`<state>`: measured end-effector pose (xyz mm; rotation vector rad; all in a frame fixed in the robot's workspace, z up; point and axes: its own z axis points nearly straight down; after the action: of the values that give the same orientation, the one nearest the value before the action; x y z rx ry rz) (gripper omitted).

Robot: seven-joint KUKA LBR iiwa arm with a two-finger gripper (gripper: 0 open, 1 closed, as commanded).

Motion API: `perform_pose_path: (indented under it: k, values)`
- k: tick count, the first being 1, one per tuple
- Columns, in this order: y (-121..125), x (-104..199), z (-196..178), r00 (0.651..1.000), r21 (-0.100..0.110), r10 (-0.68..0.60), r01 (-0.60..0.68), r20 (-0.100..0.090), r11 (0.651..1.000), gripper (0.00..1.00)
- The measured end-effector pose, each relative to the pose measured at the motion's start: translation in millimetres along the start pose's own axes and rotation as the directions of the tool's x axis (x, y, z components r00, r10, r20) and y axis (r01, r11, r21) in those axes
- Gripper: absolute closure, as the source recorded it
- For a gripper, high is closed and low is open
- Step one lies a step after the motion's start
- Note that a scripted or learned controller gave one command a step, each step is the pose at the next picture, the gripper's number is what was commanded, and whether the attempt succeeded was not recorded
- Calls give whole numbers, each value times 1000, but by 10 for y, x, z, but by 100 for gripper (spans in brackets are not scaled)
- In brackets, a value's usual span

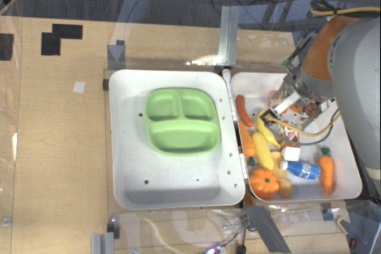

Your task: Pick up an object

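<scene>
pumpkin (264,182) at bin front; claw (284,118) above corn (263,149).

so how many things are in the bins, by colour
green: 1, the divided plate in the left bin
orange: 2, a pumpkin and a carrot
red: 1, a sausage
yellow: 2, a corn cob and a banana
blue and white: 1, a bottle
white: 1, a small block
total: 8 that I can tell apart
</scene>
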<state>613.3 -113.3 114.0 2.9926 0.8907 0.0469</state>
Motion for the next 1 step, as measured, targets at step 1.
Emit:
perform_pose_path:
  k: [1]
  values:
    - [475,-101,276,943,16,332,-332,26,943,0]
